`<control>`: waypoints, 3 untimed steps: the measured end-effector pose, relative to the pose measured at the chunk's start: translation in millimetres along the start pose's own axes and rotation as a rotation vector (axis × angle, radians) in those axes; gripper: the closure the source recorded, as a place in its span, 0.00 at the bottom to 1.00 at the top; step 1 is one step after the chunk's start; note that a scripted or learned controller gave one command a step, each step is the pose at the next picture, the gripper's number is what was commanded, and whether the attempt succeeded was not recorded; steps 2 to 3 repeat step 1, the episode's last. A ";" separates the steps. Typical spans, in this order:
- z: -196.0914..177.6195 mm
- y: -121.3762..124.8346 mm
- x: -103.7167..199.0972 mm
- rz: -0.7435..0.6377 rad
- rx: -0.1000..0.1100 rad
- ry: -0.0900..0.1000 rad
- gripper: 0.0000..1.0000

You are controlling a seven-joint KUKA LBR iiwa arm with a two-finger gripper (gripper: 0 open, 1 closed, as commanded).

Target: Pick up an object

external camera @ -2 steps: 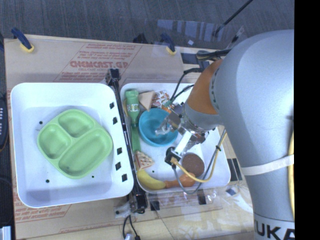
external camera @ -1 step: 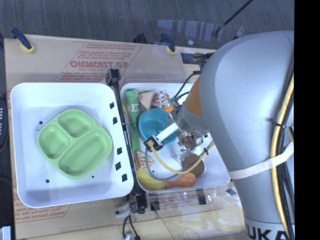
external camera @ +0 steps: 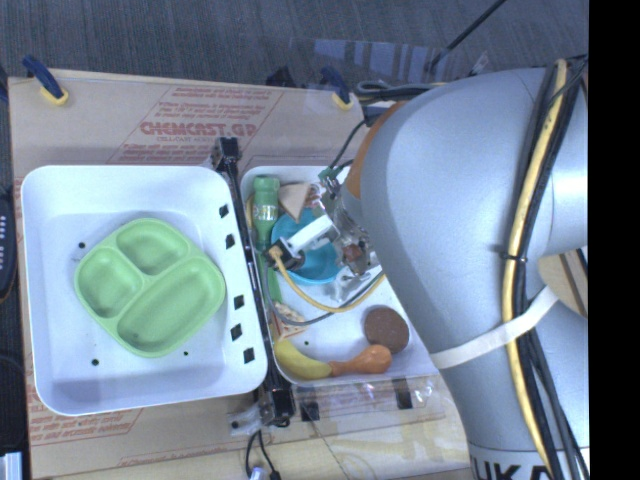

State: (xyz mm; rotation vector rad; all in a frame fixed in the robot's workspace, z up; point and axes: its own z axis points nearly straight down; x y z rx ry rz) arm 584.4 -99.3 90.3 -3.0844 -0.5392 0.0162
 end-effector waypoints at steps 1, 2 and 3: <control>0.2 -17.4 -69.0 -0.218 -0.002 0.001 0.00; 0.2 -17.4 -69.0 -0.218 -0.002 0.001 0.00; 0.2 -17.4 -69.0 -0.218 -0.002 0.001 0.00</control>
